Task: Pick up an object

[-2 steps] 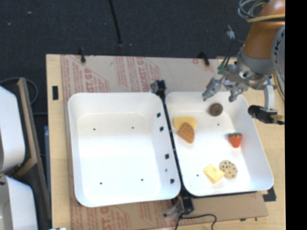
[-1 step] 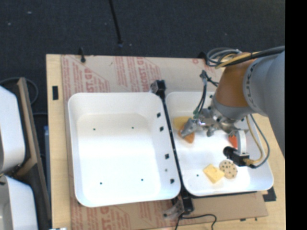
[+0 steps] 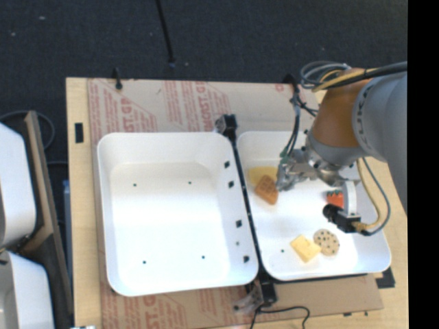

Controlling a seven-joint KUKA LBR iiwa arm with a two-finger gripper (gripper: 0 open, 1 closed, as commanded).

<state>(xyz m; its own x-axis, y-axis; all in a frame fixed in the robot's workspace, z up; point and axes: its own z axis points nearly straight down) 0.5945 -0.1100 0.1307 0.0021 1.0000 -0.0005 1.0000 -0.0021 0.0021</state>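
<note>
You can see a small orange-brown block (image 3: 267,193), rough like a sponge, lying just below and left of the gripper (image 3: 285,177). Beside that block, to its upper left, lies a flat yellow piece (image 3: 258,177). Further down and to the right of the gripper sit a pale yellow cube (image 3: 304,247) and a round brown cookie with dark dots (image 3: 326,241), close together. All lie in the right bin (image 3: 363,252), which is smooth white. The grey arm (image 3: 374,112) bends down from the right. You cannot tell how the gripper stands. The board (image 3: 164,108) has red writing, too blurry to read.
</note>
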